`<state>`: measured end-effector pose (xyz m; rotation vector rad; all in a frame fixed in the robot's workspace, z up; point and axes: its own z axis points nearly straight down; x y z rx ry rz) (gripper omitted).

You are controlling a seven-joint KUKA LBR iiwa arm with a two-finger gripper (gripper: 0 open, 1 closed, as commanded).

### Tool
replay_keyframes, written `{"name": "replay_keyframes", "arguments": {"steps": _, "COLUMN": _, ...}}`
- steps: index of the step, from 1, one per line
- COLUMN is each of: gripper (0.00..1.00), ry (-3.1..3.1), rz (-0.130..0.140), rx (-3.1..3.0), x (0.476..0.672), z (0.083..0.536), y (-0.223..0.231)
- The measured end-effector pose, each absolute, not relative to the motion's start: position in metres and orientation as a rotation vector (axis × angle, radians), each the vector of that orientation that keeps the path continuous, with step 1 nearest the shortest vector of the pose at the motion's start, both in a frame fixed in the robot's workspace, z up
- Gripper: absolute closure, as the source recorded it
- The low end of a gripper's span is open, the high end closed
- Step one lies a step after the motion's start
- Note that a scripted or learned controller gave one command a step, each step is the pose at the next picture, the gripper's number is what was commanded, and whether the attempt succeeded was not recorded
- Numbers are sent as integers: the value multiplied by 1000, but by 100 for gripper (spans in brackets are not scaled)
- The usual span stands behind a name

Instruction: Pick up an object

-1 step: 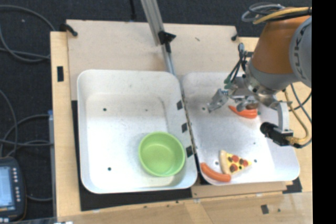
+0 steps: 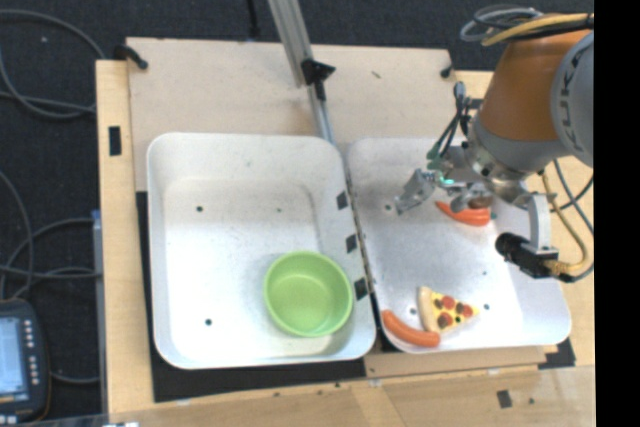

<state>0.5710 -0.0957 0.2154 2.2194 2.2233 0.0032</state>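
Observation:
In the right bin (image 2: 400,245), my gripper (image 2: 412,192) hangs low over the upper middle, reaching leftward from the orange-banded wrist. An orange carrot-like toy (image 2: 466,212) lies just right of the gripper, partly hidden under the wrist. Near the bin's front edge lie a toy pizza slice (image 2: 444,308) and a red-orange sausage (image 2: 410,329), side by side. Nothing shows between the gripper's tips from this angle.
A green bowl (image 2: 308,292) sits in the left bin (image 2: 200,215) at its front right corner. A slanted metal post (image 2: 290,15) rises behind the bins. Cables loop beside the arm at the right.

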Motion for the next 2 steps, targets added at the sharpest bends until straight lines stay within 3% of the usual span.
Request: {"name": "replay_keyframes", "arguments": {"steps": 2, "gripper": 0, "ry": 2221, "rz": -7, "rx": 2225, "x": 568, "z": 99, "y": -100}}
